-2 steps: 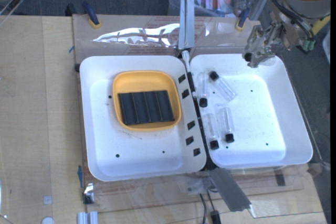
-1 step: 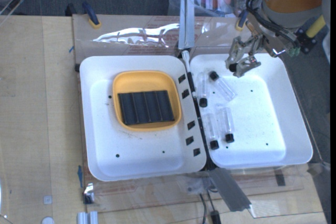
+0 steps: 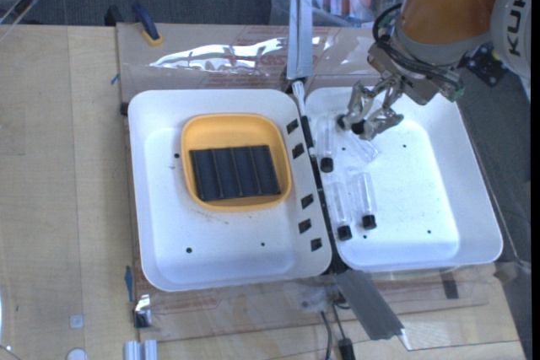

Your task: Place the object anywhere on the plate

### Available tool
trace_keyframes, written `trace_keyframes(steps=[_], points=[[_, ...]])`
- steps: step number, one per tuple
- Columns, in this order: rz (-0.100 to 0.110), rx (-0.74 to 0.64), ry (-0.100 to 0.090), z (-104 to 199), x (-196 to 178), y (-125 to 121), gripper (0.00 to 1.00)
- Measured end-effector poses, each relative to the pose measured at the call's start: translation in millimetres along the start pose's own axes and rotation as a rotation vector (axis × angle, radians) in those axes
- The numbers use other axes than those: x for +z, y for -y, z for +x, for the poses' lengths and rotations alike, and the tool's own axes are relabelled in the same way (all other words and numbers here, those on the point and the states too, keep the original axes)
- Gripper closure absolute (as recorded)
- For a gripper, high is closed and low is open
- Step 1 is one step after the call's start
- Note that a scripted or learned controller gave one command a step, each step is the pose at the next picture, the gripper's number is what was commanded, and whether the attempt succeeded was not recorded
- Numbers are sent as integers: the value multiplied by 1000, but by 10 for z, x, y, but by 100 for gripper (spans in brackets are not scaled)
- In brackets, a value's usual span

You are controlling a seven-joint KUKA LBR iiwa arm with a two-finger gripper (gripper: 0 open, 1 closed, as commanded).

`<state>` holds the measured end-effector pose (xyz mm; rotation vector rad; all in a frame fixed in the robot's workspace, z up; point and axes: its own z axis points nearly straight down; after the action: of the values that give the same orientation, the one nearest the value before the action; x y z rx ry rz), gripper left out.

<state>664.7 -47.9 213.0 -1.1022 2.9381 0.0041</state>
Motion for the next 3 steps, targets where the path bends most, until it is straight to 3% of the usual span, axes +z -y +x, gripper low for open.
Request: trace_keyframes(steps=[1,2,3], points=[[-1,-173,-1,-306,99,-313,100],[3,-335,5,-401,-347,-466,100],[3,-595,5,-462,-601,-482,100]])
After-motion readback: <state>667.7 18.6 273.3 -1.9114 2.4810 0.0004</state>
